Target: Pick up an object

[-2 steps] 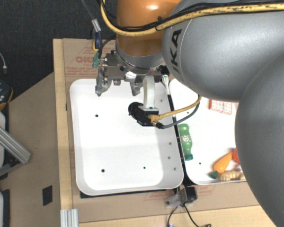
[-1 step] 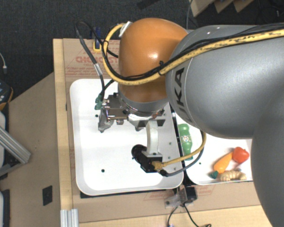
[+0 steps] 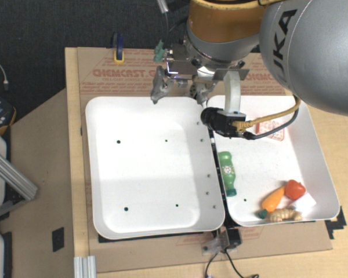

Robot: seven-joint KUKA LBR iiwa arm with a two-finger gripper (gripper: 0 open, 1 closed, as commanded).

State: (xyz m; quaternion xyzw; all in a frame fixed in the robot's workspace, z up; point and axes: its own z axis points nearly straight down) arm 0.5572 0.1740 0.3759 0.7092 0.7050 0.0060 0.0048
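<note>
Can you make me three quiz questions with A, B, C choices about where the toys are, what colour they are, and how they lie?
1. Where is the green bottle?
A. In the left bin
B. In the right bin, by the wall between the bins
C. On the cardboard

2. What colour is the toy next to the orange carrot?
A. Red
B. Blue
C. Purple

3. How does the green bottle lie?
A. Standing upright
B. On its side
C. Hanging from the pincer

Answers: 1 B, it lies just right of the dividing wall. 2 A, it is red against the white bin. 3 B, its whole length rests on the bin floor.
</note>
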